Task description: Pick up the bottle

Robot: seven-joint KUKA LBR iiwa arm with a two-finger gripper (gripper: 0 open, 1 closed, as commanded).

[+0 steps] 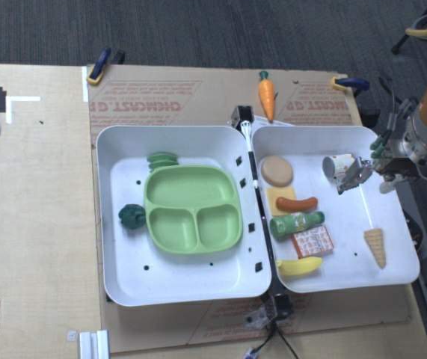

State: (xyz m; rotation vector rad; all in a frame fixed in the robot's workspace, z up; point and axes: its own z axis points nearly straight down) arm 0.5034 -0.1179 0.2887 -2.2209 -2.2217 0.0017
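The green bottle (297, 224) lies on its side in the middle of the right bin (348, 275), cap toward the right. It rests between a sausage (297, 203) above and a red box (312, 241) below. My gripper (354, 176) hangs over the upper right part of that bin, beside a white cup (338, 166). It stands up and to the right of the bottle, apart from it, and nothing shows in its grasp.
The right bin also holds a bun (277, 170), a yellow slice (277, 198), a banana (300, 266) and a cone (376, 246). In the left bin (116, 275) are a green divided tray (194, 209), broccoli (131, 216) and a green piece (162, 158). A carrot (265, 94) lies behind the bins.
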